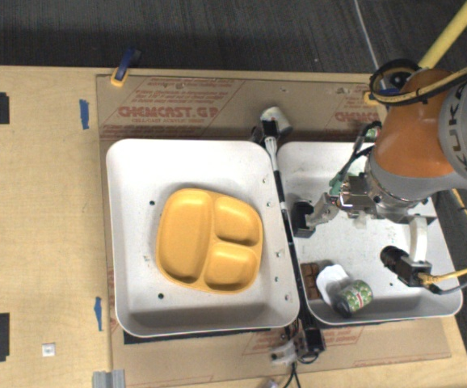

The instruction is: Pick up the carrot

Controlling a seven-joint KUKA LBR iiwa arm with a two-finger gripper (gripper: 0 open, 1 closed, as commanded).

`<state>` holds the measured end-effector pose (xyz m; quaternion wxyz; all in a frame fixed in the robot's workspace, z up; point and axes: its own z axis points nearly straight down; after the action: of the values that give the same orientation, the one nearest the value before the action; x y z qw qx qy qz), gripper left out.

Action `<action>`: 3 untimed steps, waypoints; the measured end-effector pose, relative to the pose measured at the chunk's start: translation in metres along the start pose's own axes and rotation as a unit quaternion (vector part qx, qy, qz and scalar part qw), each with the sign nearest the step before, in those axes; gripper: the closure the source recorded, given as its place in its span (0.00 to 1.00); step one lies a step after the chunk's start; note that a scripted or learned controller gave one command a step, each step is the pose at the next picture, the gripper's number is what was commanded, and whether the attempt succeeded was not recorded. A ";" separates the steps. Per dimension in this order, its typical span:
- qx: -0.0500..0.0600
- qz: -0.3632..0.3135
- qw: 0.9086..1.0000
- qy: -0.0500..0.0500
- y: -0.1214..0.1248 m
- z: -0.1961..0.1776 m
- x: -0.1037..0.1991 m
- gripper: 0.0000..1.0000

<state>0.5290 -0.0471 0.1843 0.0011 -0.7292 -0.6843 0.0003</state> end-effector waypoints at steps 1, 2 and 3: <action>-0.005 0.079 0.997 -0.004 -0.057 0.048 0.137 0.00; -0.001 0.018 1.000 -0.003 -0.055 0.056 0.136 0.00; 0.009 -0.005 1.000 -0.002 -0.050 0.058 0.135 0.00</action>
<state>0.4875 0.0912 0.1263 0.0057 -0.7256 -0.6880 0.0080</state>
